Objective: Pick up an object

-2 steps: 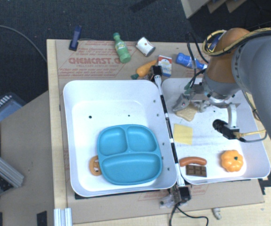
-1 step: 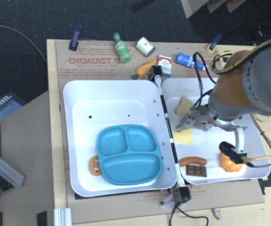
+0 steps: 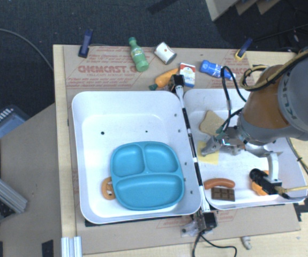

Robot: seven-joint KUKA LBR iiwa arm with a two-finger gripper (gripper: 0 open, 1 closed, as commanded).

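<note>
chocolate bar [image 3: 223, 195] and sausage [image 3: 218, 183] at near edge of right bin [image 3: 287, 194]; blue divided plate [image 3: 145, 174] in left bin [image 3: 89, 143]; gripper [image 3: 213, 145] low in right bin, over yellow cheese slice [image 3: 209, 157], jaw state unclear; tan bread slice [image 3: 211, 122] just beyond; green bottle [image 3: 139, 55] on desk [image 3: 68, 79] behind bins
</note>
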